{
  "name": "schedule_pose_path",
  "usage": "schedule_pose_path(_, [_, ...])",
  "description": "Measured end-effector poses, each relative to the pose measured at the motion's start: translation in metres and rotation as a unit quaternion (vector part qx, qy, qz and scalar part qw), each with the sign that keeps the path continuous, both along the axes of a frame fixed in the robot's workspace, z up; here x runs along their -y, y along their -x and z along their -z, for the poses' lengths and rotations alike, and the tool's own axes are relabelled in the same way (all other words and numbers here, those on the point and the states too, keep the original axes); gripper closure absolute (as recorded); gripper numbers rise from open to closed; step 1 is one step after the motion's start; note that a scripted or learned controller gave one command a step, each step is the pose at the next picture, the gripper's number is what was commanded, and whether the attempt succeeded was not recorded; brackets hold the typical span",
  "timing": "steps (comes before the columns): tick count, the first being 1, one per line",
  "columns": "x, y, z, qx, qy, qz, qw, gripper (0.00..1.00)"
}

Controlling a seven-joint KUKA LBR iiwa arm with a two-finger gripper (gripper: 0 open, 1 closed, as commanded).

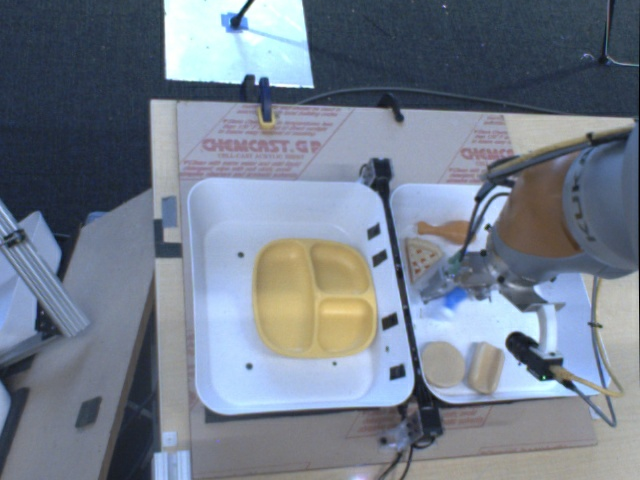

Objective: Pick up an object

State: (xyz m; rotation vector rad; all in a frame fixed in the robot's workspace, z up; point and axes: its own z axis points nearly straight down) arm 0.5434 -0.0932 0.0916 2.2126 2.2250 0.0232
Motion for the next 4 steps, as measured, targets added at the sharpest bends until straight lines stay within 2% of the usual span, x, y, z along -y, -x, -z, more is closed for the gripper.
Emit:
schedule_pose_path(1, [0.004,0.005,-0.004,-0.005,0.0036,0.002,1.0,1.0])
schedule_pose_path(4, [0.01,-0.005,-0.182,-0.003,0.0046,0.0,1.0,1.0])
